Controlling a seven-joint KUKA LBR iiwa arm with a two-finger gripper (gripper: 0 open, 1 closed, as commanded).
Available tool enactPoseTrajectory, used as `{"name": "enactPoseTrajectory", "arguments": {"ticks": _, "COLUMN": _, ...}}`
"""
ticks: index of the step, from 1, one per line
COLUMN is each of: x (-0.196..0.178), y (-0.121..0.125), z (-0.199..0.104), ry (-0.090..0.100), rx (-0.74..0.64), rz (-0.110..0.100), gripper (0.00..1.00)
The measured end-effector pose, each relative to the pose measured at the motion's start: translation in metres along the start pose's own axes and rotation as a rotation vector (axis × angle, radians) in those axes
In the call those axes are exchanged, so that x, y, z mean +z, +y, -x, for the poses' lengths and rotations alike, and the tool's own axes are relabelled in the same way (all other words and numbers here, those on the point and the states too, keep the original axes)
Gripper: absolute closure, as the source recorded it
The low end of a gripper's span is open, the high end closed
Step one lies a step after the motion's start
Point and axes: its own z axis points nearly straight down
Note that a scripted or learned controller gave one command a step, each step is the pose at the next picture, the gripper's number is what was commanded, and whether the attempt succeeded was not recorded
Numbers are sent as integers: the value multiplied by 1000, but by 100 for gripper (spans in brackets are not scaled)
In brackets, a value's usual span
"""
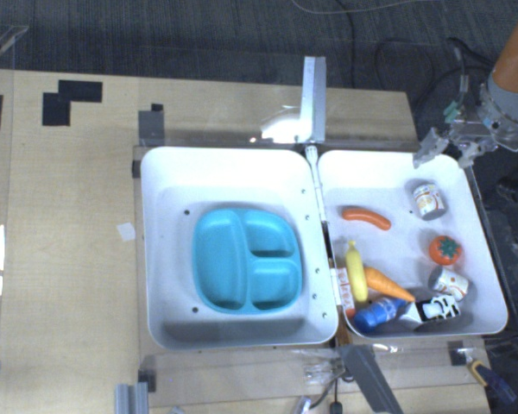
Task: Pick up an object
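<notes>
The right bin (388,166) holds several small items. An orange-red sausage (365,218) lies near its middle, and a small tin can (428,200) stands toward the back right. A red tomato (445,249) sits by the right wall. A yellow banana (356,272), an orange carrot (387,284), a blue bottle (378,315), a white cup (449,281) and a black-and-white item (438,309) crowd the front. My gripper (446,149) hangs over the bin's back right corner, above and just behind the can. It is open and holds nothing.
The left bin (168,231) holds a light blue divided plate (246,259). A metal post (313,102) rises at the back between the bins. Cables (363,24) lie on the dark floor behind the bench.
</notes>
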Motion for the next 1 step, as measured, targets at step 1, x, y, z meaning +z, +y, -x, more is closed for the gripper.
{"name": "enactPoseTrajectory", "arguments": {"ticks": 1, "x": 120, "y": -36, "z": 5, "ry": -1, "rx": -127, "rz": 3, "gripper": 0}}
